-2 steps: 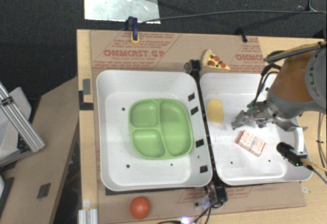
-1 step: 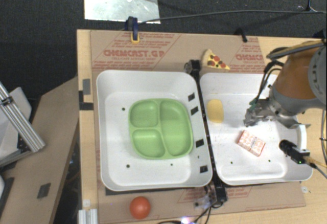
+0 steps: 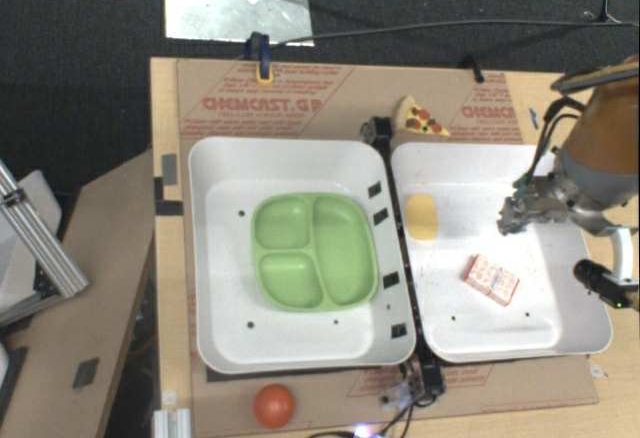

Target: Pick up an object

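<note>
The right bin point(image 3: 560, 326) holds a pale yellow oblong piece point(image 3: 421, 216) near its left wall and a small pink-and-white patterned box point(image 3: 490, 280) near the middle. My gripper point(image 3: 512, 219) hangs over the right bin's upper right part, to the right of the yellow piece and above the box, apart from both. Nothing shows between its fingers. The left bin point(image 3: 215, 326) holds a green divided plate point(image 3: 314, 250).
A toy pizza slice point(image 3: 421, 117) lies on the cardboard just behind the right bin. A red-orange ball point(image 3: 273, 405) sits on the bench in front of the left bin. A blue-and-yellow clamp point(image 3: 260, 56) stands at the cardboard's back edge.
</note>
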Robot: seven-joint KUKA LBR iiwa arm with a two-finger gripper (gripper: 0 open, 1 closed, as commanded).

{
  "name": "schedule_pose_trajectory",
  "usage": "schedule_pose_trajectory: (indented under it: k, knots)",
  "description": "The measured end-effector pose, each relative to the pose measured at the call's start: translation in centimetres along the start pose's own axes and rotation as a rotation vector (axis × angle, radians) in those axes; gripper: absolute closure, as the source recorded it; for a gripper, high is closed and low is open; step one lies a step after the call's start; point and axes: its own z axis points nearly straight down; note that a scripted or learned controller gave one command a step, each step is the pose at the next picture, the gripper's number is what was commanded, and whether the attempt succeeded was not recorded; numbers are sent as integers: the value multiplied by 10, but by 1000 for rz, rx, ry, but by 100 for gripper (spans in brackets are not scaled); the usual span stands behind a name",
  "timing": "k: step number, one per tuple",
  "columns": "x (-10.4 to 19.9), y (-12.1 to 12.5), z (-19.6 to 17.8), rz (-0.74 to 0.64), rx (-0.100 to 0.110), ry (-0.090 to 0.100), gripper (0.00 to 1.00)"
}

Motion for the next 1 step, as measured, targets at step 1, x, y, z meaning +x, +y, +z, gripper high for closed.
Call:
schedule_pose_trajectory:
  k: [1]
  knots:
    - [-1,2,-44,-5,0,0,100]
